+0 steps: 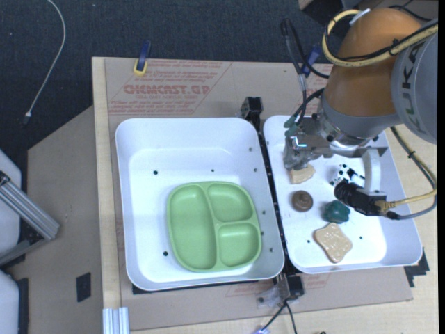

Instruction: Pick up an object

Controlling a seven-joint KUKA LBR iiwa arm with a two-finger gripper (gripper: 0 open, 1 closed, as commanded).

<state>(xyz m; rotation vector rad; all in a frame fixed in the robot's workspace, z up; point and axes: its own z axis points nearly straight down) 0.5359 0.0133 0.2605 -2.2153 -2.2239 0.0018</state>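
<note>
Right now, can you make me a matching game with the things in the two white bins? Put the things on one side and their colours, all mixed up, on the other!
Things:
1. divided plate in the left bin
2. round disc in the right bin
3. small lump beside the disc
4. flat piece nearest the front of the right bin

Colours:
A. teal
B. tan
C. light green
D. brown

Pairs: 1-C, 2-D, 3-A, 4-B
</note>
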